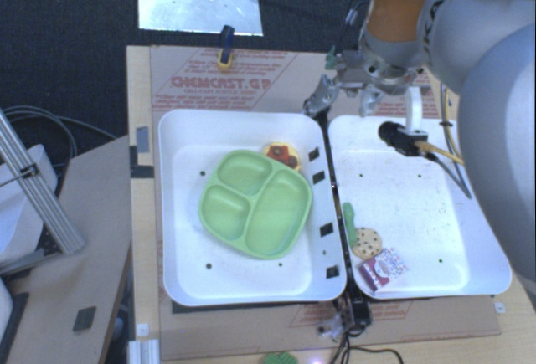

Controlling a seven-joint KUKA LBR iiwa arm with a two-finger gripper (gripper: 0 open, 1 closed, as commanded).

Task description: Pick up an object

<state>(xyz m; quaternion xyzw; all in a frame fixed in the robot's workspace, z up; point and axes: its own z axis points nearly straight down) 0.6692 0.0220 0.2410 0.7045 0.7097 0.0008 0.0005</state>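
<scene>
- My gripper [345, 101] hung over the far rims where the two bins meet; one dark finger [317, 100] pointed down at the far right corner of the left bin [180, 187], and I could not tell whether the pincer was released or clenched.
- Nothing showed between the fingers that I could see.
- The right bin [435, 212] had broad bare floor through its middle and far half, open room under the arm.
- Its objects crowded the near left corner: a green piece [347, 213] against the left wall, a round spotted cookie-like piece [366, 243] just near of it, and a red-and-white packet [383, 266] by the near rim.
- In the left bin, a green divided tray [255, 203] filled the middle, with a yellow-and-red toy [283, 156] touching its far edge.
</scene>
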